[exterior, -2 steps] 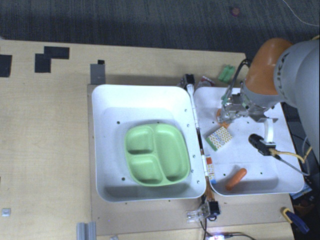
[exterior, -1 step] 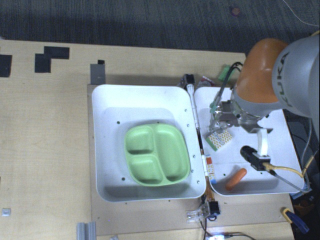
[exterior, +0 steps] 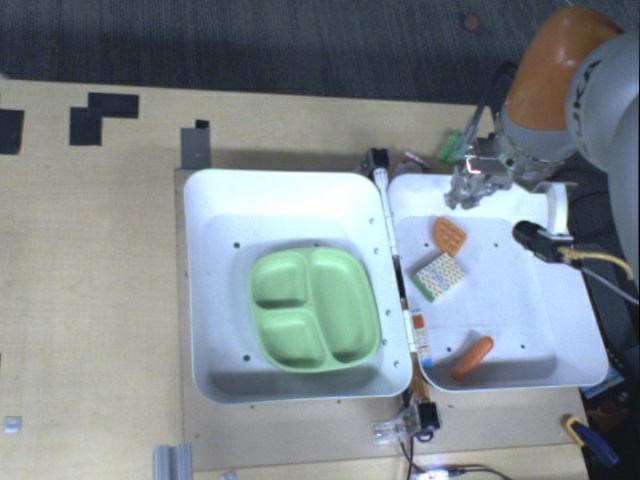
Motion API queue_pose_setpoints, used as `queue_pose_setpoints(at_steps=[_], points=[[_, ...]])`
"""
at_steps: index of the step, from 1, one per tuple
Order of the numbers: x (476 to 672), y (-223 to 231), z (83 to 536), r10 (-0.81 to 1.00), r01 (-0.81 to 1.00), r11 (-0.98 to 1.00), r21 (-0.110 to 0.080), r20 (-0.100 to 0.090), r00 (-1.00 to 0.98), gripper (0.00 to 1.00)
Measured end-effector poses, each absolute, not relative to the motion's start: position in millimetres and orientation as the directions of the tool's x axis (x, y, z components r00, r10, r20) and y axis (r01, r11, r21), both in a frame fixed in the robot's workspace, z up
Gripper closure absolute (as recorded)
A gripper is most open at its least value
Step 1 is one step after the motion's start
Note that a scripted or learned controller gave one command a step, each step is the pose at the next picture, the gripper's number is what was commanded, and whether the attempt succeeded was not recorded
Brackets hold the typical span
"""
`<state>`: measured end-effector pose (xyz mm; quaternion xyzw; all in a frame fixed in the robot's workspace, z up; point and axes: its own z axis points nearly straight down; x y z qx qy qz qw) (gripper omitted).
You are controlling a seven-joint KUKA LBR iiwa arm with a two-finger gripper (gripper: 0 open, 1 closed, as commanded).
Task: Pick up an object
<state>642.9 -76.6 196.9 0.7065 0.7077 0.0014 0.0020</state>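
Observation:
The right bin holds three small things: an orange waffle-like piece near its back, a green-and-white patterned block in the middle, and an orange sausage-shaped toy near the front wall. My gripper hangs over the bin's back left corner, just above and behind the orange waffle piece. I see nothing between its fingers.
The left bin holds a light green divided tray. A divider with cables runs between the bins. The grey arm with its orange band comes in from the upper right. A black cable fitting juts over the right bin's right side.

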Motion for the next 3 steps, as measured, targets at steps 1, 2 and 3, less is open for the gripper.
queue_pose_setpoints(at_steps=[1,2,3], points=[[642.9,-76,197,1.0,1.0,0.003,0.004,0.0,-0.003,0.0],[600.8,-114,91,1.0,1.0,0.002,0.002,-0.001,-0.002,0.0],[602.7,-113,102,1.0,1.0,0.004,0.007,0.0,-0.004,1.0]])
